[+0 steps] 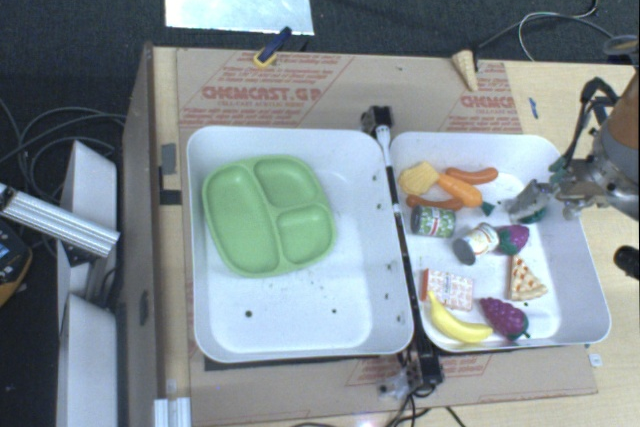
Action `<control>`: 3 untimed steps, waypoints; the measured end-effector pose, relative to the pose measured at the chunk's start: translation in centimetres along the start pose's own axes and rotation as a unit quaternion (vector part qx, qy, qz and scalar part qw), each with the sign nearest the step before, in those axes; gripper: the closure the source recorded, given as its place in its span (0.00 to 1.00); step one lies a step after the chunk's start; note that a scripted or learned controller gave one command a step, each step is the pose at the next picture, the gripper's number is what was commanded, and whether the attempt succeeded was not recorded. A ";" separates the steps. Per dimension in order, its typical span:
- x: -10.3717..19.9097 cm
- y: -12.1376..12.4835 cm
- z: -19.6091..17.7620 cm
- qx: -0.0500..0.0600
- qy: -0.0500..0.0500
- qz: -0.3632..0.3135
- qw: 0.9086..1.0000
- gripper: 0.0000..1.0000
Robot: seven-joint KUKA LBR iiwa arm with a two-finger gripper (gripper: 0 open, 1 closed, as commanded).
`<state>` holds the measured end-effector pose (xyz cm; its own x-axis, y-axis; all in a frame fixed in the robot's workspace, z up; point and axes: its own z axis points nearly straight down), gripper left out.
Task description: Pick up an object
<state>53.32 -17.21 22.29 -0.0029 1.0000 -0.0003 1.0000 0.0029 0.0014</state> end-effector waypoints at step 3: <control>4.2 -0.7 12.7 -0.001 0.000 0.000 1.000 1.00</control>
<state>52.58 -12.96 9.55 -0.0033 1.0000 -0.0006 1.0000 0.0033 0.0042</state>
